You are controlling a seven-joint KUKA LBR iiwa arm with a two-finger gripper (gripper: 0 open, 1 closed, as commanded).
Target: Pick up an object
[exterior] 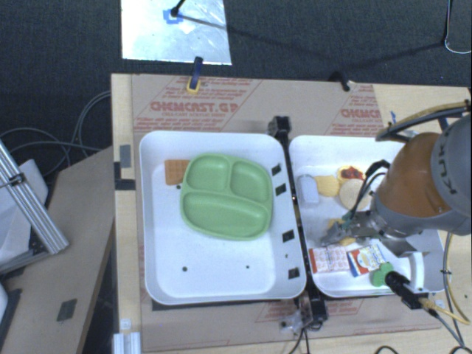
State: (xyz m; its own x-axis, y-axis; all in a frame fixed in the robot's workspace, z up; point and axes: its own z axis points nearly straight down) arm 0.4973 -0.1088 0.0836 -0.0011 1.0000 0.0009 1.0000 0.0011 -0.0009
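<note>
Here the gripper (341, 231) hangs low in the right bin (324, 147), pointing toward the divider; whether it is apart or together I cannot tell. Just beneath and in front lies a flat printed packet (330, 259), long axis running left to right along the bin's near wall. A pale yellow round piece (329, 186) and a grey-white item (307, 189) sit beyond. The left bin (158, 271) holds a green divided plate (226, 196), well apart.

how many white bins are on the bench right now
2. The left bin holds a green divided tray; the right bin sits beside it, with the arm reaching over it.
</note>
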